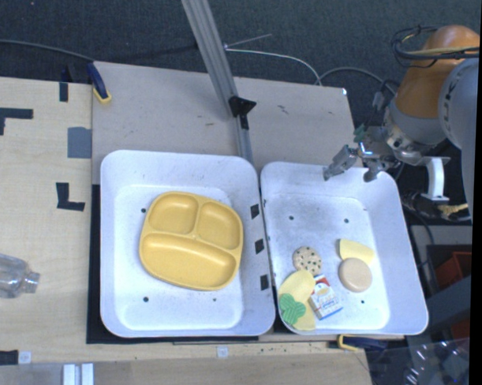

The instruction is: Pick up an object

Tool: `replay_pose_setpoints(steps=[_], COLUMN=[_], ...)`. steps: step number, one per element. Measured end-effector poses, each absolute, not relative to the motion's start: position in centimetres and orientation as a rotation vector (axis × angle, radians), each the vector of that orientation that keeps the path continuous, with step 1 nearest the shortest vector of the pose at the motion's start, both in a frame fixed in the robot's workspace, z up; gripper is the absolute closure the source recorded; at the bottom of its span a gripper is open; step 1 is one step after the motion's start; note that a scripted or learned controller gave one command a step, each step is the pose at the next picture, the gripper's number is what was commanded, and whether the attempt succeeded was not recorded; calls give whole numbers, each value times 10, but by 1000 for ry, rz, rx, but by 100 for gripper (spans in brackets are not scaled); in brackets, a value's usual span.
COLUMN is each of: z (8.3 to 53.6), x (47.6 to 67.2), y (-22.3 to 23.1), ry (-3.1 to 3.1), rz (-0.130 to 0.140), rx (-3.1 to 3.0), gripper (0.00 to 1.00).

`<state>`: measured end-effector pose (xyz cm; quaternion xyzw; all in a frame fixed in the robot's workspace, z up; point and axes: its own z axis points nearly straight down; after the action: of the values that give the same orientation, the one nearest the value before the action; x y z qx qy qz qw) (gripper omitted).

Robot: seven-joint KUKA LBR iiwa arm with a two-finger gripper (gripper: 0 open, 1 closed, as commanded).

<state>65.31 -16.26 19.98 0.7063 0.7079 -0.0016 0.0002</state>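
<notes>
Pale wooden surface (35, 212) carries a glossy yellow three-compartment plastic plate (192, 240) in the left bin; at two o'clock, the hand (354, 164) hovers spread open, holding nothing.

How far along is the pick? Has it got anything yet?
Nothing looks picked yet. The pincer is open and hangs over the far rim of the right bin, with nothing between its fingers. The cookie, tan disc and small carton all lie in that bin's near part. Left: descend onto one, close, lift.
</notes>
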Motion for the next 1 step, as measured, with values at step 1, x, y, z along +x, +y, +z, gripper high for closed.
replay_pose_setpoints(steps=[1], z=[156], x=[583], y=[-139], ry=[2227], rz=[-10], rx=[2229], gripper=[0])
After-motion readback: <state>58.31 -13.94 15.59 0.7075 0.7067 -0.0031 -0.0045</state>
